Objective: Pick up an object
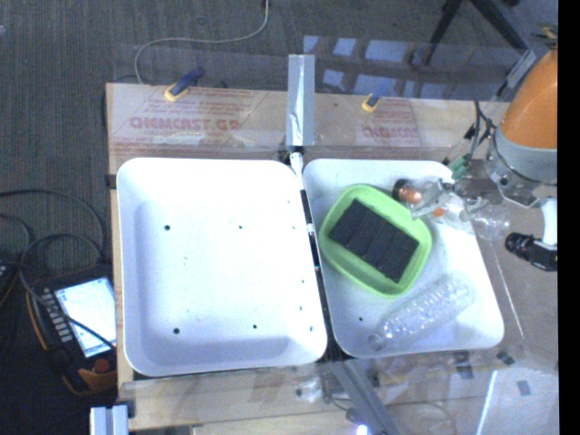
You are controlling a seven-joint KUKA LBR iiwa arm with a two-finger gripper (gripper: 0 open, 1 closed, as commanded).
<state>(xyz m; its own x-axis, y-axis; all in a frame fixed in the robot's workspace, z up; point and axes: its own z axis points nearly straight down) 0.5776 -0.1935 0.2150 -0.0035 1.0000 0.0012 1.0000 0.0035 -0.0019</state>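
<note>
A green tray-like container (410,270) with a black ridged pad (373,238) in it lies tilted in the middle of the right bin (471,329). A clear plastic bottle (424,310) lies on its side near that bin's front edge. A small brown and orange object (405,190) sits at the bin's back, just beyond the green container. My gripper (442,198) reaches in from the right, low over the bin's back right corner, its tip close beside the small brown object. I cannot make out anything held in it.
The left bin (217,261) stands beside the right one, with a grey upright strip (300,102) behind the seam between them. The arm's orange band (533,107) and grey wrist (517,166) hang over the right bin's right rim. Two clamps (183,83) sit on the back board.
</note>
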